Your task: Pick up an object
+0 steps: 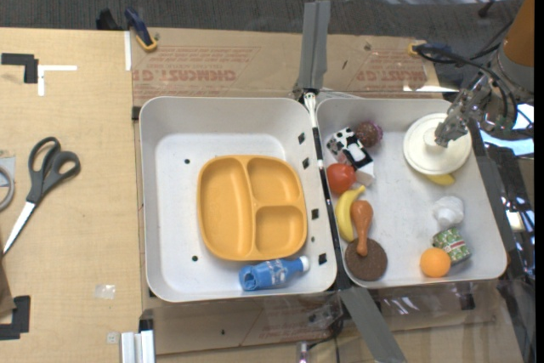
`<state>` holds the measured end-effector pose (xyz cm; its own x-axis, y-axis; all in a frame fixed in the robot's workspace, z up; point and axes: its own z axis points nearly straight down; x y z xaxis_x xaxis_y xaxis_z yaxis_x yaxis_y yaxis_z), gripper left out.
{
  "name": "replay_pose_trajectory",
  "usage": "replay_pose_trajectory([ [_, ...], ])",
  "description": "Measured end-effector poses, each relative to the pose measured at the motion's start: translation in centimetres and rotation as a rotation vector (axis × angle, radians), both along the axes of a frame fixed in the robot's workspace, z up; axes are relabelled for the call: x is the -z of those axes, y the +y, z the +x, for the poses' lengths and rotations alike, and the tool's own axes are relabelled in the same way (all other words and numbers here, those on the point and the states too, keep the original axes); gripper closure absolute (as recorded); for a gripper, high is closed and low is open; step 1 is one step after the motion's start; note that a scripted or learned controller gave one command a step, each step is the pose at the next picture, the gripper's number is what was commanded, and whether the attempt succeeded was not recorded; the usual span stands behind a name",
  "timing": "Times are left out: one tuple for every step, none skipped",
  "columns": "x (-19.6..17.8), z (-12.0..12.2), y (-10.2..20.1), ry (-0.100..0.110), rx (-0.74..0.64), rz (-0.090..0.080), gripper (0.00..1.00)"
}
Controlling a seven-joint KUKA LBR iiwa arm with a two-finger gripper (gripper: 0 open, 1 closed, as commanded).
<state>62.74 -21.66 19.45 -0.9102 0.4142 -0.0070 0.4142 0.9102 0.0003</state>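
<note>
Camera view: two shallow white plastic bins w/ rounded corners sit side by side on a tan table [68, 268].

Left bin [161, 208] holds a smooth yellow-orange divided plate [252, 207], three compartments, rounded-square shape. Just below it lies a blue bottle [272, 272] on its side, whitish label, text too small to read.

Right bin [399, 208] holds a round white plate [436, 144] at upper right, a yellow piece peeking out under its lower edge. Near the divider: black-and-white blocky toy [349, 146], dark reddish bumpy ball [369, 132], glossy red tomato [341, 176], curved yellow banana [346, 213], brown drumstick-shaped piece [363, 225] resting on a dark brown flat disc [367, 262]. Lower right: orange ball [435, 263] touching a small green/red printed pack [454, 244], white lumpy item [448, 207] above.

Pincer [449, 130], grey metal, sits over the white plate; can't tell if fingers are apart or together.

Cardboard behind the bins shows reversed red print, unreadable. Scissors [42, 178] w/ black handles lie at table's left.
</note>
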Motion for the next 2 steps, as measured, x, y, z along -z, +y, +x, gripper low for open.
replay_pose_trajectory([
  [10.1, -5.9, 4.3, 0.003, -0.068, 0.002, 1.0],
  [10.2, -4.1, 10.2, 0.003, 0.355, 0.003, 1.0],
])
